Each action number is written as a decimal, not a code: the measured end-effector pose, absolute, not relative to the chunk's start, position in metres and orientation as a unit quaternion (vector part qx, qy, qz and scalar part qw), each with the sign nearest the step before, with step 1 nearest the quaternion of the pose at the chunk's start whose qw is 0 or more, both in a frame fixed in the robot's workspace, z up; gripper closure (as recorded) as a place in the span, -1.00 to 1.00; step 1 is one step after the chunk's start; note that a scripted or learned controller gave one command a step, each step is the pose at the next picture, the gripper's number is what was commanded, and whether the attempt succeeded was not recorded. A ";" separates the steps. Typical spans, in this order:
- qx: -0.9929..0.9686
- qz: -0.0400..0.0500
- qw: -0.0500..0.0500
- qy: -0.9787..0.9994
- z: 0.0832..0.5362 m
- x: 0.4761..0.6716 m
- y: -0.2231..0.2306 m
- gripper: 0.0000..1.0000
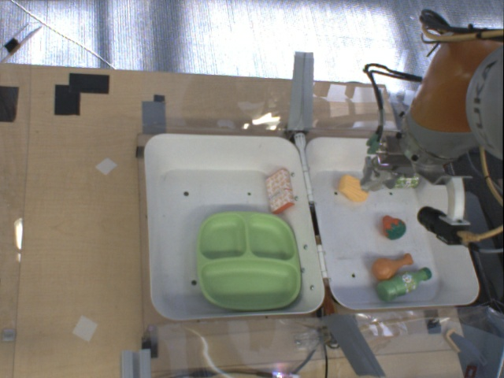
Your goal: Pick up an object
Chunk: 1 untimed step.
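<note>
My gripper hangs over the upper middle of the right bin. Just below and to its left a small yellow piece lies on the bin floor, close to the gripper's tip; I cannot tell whether they touch. Further down the same bin are a red and green toy fruit, an orange gourd-shaped toy and a green bottle lying on its side.
The left bin holds a green divided plate and a small pink patterned box near the divider. The arm's orange band and cables fill the upper right, above the right bin's far edge.
</note>
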<state>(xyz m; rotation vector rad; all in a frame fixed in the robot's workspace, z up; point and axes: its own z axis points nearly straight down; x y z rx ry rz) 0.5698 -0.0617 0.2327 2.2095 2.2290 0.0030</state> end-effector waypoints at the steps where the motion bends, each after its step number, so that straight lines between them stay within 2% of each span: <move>1: 0.704 0.001 0.002 0.710 0.233 0.570 -0.062 -1.00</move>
